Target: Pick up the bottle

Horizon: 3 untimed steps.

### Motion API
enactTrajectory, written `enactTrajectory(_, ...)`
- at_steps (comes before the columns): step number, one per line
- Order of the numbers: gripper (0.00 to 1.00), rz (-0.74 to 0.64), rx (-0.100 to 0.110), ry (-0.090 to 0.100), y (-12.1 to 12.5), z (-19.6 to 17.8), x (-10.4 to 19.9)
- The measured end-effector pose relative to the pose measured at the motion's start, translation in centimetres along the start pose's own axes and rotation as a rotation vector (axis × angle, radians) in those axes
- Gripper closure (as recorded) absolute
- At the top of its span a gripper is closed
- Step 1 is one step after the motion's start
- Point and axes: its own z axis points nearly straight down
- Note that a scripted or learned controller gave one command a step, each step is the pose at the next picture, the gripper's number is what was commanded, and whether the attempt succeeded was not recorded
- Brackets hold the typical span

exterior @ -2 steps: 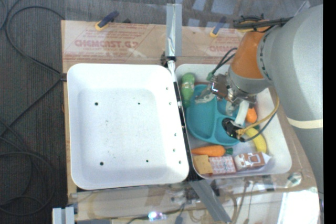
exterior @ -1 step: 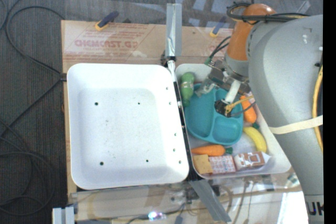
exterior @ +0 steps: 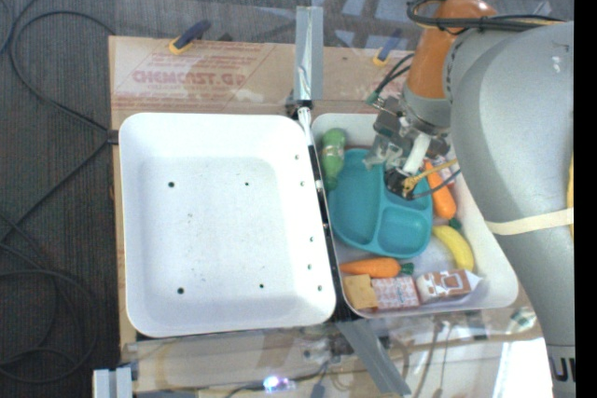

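A small green bottle (exterior: 333, 153) lies in the right bin (exterior: 499, 289), against its left wall near the far corner. It rests beside the upper left edge of a teal divided plate (exterior: 384, 217). My gripper (exterior: 395, 165) hangs over the far part of that plate, a short way to the right of the bottle and apart from it. I see nothing held in it.
The right bin also holds an orange carrot (exterior: 371, 267) in front of the plate, another carrot (exterior: 444, 198) and a banana (exterior: 454, 247) to its right, and snack packets (exterior: 415, 290) along the near wall. The left bin (exterior: 140, 228) stands beside it.
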Motion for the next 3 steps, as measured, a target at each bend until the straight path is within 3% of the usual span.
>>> enactTrajectory(1, 0.00, 0.003, 0.021, -0.010, -0.3, 0.5, -0.5)
enactTrajectory(2, 0.00, -0.062, -0.009, 0.006, -0.6, 1.2, -0.9)
enactTrajectory(3, 1.00, -0.066, -0.025, 0.018, -0.3, -0.3, -0.3)
